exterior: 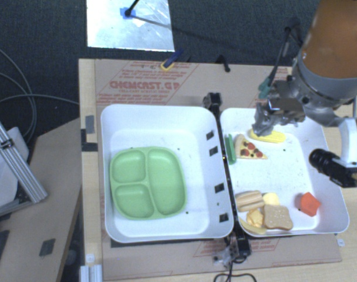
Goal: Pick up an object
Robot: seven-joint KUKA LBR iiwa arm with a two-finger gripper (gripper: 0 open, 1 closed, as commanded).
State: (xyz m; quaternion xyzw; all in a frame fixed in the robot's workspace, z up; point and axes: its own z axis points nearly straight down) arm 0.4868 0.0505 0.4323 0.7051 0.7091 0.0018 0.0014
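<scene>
At the back of the right shallow white bin point(331, 157), a yellow corn-like toy piece point(271, 137) lies flat w/ the grey two-finger gripper point(262, 128) right on top of its left end; can't tell if the fingers are apart or clamped on it. Just beside it to the front-left sits a toy pizza slice w/ red dots point(248, 148), next to a thin green strip point(230, 148) by the bin's left wall. Further fwd: toy hot dog point(249, 200), toast slice point(277, 217) and orange-red block point(309, 204); left white bin point(154, 116) holds a pale green divided plastic tray point(147, 182).
</scene>
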